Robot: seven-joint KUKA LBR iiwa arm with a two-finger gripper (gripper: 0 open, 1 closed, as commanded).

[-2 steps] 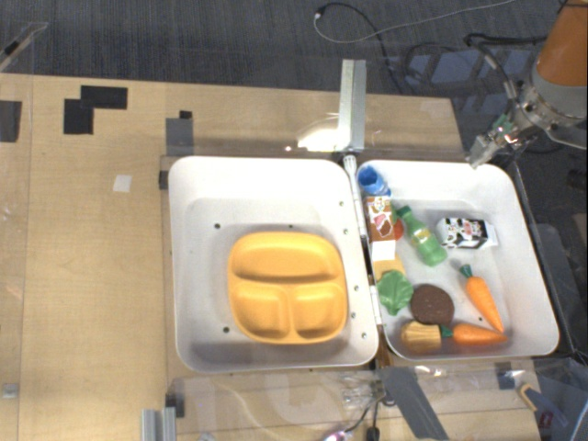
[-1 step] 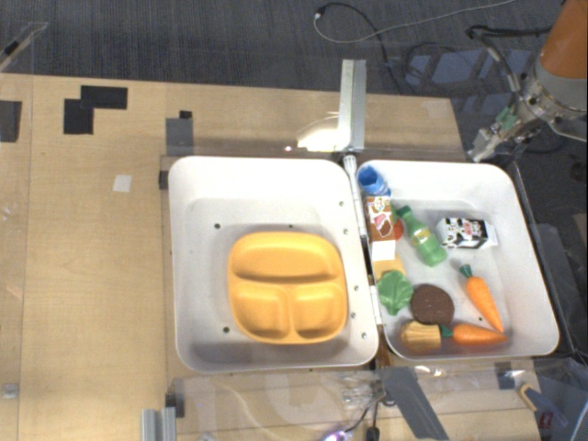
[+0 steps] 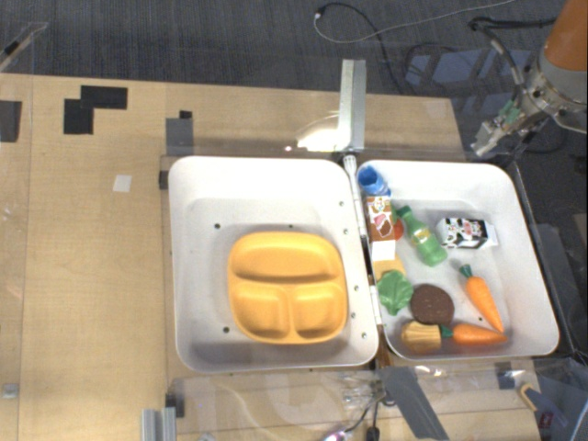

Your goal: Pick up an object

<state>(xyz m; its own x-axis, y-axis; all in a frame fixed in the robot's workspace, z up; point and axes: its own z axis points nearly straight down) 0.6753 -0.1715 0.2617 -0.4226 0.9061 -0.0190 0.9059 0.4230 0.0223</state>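
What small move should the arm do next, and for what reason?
Probably the gripper should travel inward and down toward the right bin. It sits outside the bin's far right corner, above the bench, with nothing between its fingers. All the small items, such as the carrot and green bottle, lie in that bin.

Lying in the right bin (image 3: pixel 514 200): blue-capped bottle (image 3: pixel 372 180) at the top-left corner; red carton (image 3: pixel 380 220) below it; green bottle (image 3: pixel 421 239) tilting diagonally; black-and-white carton (image 3: pixel 464 232); two orange carrots (image 3: pixel 483 303) (image 3: pixel 476 334); green leafy piece (image 3: pixel 395 291); brown round patty (image 3: pixel 431 304); tan piece (image 3: pixel 421 337).
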